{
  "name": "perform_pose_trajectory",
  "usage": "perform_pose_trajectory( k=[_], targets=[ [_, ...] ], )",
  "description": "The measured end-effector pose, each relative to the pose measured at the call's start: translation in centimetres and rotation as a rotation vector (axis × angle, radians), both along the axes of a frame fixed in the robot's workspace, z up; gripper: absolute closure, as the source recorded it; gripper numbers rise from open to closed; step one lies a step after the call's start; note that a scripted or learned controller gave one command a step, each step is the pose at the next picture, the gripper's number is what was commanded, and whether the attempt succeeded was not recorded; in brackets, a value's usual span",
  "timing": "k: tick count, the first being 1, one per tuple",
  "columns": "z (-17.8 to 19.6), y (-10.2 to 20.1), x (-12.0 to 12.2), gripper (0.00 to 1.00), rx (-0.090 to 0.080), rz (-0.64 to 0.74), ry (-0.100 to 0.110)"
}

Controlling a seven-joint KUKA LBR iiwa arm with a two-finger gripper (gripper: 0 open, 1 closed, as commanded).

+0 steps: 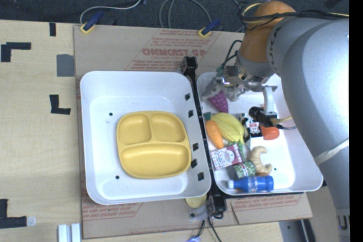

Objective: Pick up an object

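Camera view. Cardboard sheet [164, 48] over tan bench [34, 122]; dark floor and cables at 12 o'clock. Left bin [96, 88]: yellow divided plate [153, 143], centred. Right bin [303, 175]: purple piece [219, 102] at 11 o'clock; corn [228, 126] and carrot [214, 134] centre-left; blue bottle [252, 183] at 6 o'clock. Gripper [227, 83] over bin's 11 o'clock corner, just above purple piece; finger spread cannot be told. Grey arm [317, 65] entering from 3 o'clock.

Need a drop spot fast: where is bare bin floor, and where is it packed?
Left bin: bare floor rings the yellow divided plate, widest along the far wall and left side. Right bin: crowded with corn, carrot, blue bottle and cartons; only a strip by its right wall looks bare.
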State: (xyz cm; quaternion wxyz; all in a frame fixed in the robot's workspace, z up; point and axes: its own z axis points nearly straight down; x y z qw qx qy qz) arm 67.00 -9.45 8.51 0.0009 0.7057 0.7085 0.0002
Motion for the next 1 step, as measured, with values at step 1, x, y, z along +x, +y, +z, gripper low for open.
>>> perform_pose_trajectory(
  k=[1],
  targets=[
    [1.00,-0.07,-0.10,1.00,-0.001,-0.001,0.000]
  ],
)
